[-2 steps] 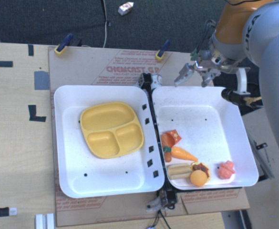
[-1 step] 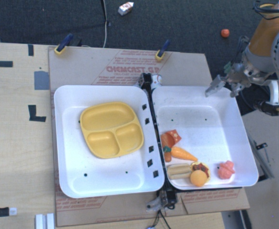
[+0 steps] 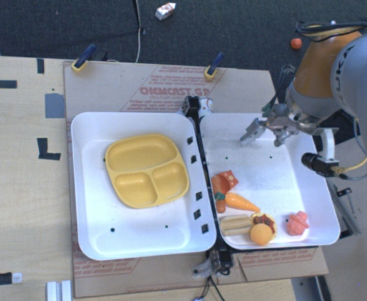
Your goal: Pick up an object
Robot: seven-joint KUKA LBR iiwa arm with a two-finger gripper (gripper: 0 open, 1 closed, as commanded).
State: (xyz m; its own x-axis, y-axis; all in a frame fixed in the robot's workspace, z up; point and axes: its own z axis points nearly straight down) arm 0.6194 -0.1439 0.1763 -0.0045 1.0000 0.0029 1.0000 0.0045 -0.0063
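My gripper (image 3: 264,134) hangs over the far part of the right bin (image 3: 277,168), its two fingers spread open with nothing between them. Toy food lies well below it near the bin's front: a red-orange piece (image 3: 224,182), a carrot (image 3: 239,201), a hot dog bun (image 3: 235,224), an orange ball (image 3: 261,233) and a pink piece (image 3: 297,223). The gripper is apart from all of them.
A yellow divided plate (image 3: 147,168) lies in the left bin (image 3: 89,187). A black divider (image 3: 199,168) runs between the bins. Blue and yellow clamps (image 3: 83,58) hold the cardboard at the back. The arm's orange band (image 3: 318,61) is at the upper right.
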